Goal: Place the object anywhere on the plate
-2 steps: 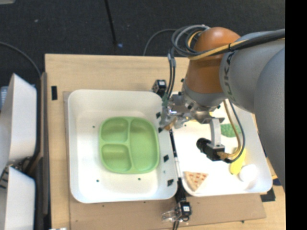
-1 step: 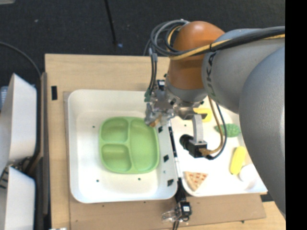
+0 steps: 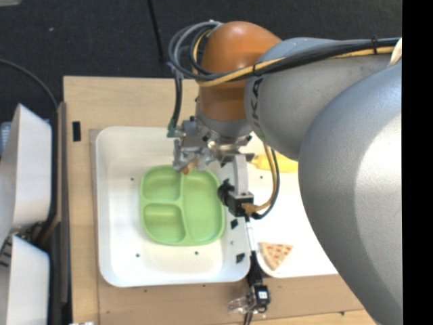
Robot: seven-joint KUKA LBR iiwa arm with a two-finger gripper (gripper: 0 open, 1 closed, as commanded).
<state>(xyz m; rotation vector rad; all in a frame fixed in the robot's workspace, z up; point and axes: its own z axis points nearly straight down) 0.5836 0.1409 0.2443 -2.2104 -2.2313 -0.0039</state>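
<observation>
Pizza slice (image 3: pixel 276 254) lies well apart from tool (image 3: pixel 191 161) over plate (image 3: pixel 181 205)

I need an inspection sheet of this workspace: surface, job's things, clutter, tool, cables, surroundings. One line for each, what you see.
Surface: wooden bench bearing two white bins; left bin, right bin.
Job's things: green divided plate in the left bin; pizza slice toy in the right bin; a yellow thing partly hidden by the arm.
Clutter: nothing seen.
Tool: tool above the plate's upper edge; held object not visible.
Cables: grey cable bundle along the wrist; black cable on the floor.
Surroundings: dark floor; white boxes at left.
</observation>
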